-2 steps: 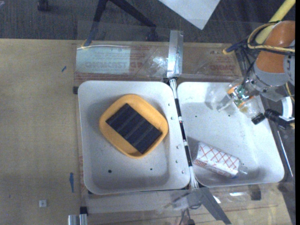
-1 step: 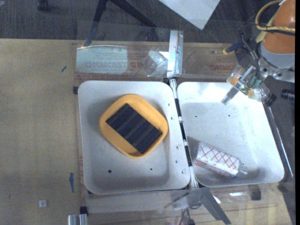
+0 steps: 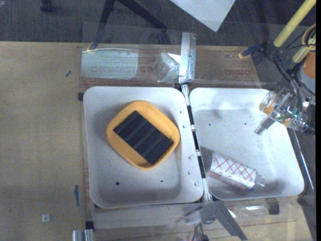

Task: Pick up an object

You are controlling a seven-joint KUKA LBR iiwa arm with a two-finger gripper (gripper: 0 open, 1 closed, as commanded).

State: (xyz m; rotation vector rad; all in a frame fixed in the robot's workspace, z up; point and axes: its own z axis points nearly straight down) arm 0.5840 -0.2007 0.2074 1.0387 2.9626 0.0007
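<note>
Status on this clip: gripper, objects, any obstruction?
Gripper over right bin's right edge. Red-and-white tube lies in right bin, yellow tray in left bin. Nothing between.

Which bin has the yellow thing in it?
The left bin holds the yellow-orange pad with the dark ribbed top. The right bin has a red-and-white checked packet instead.

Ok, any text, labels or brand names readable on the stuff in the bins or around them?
Nothing reads clearly.
Red-and-white packet in the right bin: red crosshatch pattern, no legible words.
Yellow pad in the left bin: dark ribbed panel, no text.
Plastic-covered cardboard strip behind the bins: faint printed lettering, too blurred to read.
</note>
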